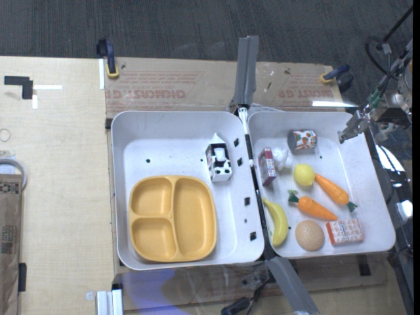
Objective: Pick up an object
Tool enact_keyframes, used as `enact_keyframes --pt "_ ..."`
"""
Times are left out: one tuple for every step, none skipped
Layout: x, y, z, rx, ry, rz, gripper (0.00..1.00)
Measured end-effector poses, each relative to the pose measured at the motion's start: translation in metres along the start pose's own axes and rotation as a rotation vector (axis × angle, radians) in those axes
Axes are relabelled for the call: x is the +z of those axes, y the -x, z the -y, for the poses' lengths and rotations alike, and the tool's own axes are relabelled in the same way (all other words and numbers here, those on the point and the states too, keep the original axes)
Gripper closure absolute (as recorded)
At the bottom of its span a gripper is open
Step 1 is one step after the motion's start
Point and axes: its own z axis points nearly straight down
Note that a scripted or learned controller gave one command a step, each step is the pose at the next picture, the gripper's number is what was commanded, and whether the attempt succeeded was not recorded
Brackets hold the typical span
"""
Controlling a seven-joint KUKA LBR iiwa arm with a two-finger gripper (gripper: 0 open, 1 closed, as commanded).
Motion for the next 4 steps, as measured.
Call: enact_keyframes --pt "-0.015 -0.007 -0.012 0.029 0.001 0.000 0.00" --pt "0.097 -0.017 0.027 0.130 -0.001 -0.001 0.00" --pt "0.181 0.005 0.044 0.053 0.000 -0.001 0.00" --pt "0.173 0.006 0.044 0.056 0.000 -0.002 1.00"
